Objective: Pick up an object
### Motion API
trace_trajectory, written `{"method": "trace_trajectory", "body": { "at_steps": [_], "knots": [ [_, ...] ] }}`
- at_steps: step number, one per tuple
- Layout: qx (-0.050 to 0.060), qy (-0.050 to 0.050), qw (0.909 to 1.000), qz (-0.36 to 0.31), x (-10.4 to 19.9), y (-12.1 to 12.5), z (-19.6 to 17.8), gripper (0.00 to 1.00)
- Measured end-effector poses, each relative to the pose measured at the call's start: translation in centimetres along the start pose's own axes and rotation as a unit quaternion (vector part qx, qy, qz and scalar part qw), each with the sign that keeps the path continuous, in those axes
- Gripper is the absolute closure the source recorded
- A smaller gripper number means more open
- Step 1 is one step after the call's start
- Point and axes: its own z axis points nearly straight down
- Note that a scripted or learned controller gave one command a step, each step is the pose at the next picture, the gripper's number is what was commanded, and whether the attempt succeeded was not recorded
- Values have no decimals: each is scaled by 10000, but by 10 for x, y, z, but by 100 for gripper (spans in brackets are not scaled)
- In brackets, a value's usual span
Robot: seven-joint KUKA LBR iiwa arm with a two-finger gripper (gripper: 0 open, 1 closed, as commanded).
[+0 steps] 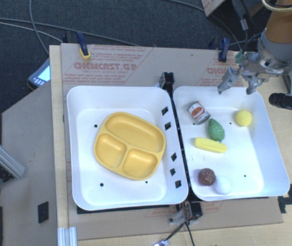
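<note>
The right bin (269, 160) holds a small red-and-white can (198, 112), a green lumpy item (216, 129), a yellow corn-like piece (210, 145), a yellow ball (244, 118), a brown round item (206, 177) and a white egg-like object (222, 186). My gripper (236, 85) hangs above the far edge of the right bin, its two fingers spread apart with nothing between them. It is beyond the can and the yellow ball, apart from both.
The left bin (82, 137) holds a yellow divided plate (129, 145). Black clips run along the divider between the bins (171, 132). Blue-and-yellow clamps (83, 46) sit at the board's far edge. Cables lie on the dark floor behind.
</note>
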Motion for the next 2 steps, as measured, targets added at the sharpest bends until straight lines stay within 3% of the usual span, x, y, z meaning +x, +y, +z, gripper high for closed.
{"method": "trace_trajectory", "body": {
  "at_steps": [1,2],
  "knots": [
    [-71,-11,10000,-14,0,2,-9,0],
    [-42,-7,10000,-22,6,11,48,0]
  ]
}}
